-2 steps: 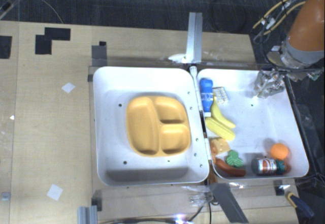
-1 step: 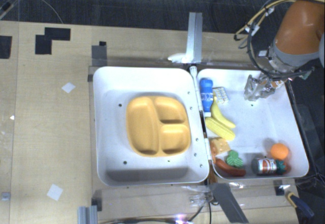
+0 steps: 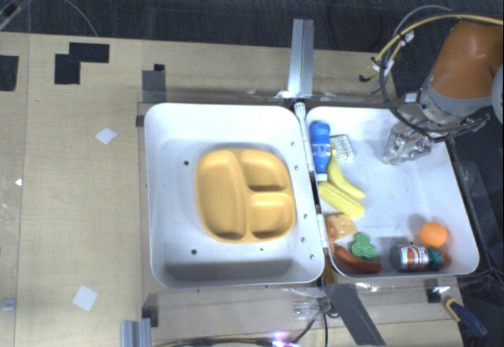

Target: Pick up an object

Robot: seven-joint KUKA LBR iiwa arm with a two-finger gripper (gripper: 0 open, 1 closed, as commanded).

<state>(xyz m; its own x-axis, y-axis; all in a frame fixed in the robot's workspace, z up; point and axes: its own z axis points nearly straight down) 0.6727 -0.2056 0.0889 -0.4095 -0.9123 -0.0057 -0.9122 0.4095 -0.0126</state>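
Observation:
My gripper (image 3: 403, 147) hangs over the far part of the right bin (image 3: 457, 180), below the orange band of the arm, with nothing seen between its fingers. To its left lie a blue bottle (image 3: 319, 148) and a small packet (image 3: 342, 149) along the bin's left wall. A yellow banana (image 3: 342, 190) lies below them. Along the near wall sit a cracker-like piece (image 3: 341, 226), a green and red toy vegetable (image 3: 360, 252), a can (image 3: 413, 257) on its side and an orange (image 3: 433, 234).
The left bin (image 3: 169, 180) holds a yellow divided plate (image 3: 242, 193). A metal post (image 3: 302, 54) rises between the bins at the back. Cables (image 3: 398, 38) loop above the arm's wrist. Bare white floor lies in the middle of the right bin.

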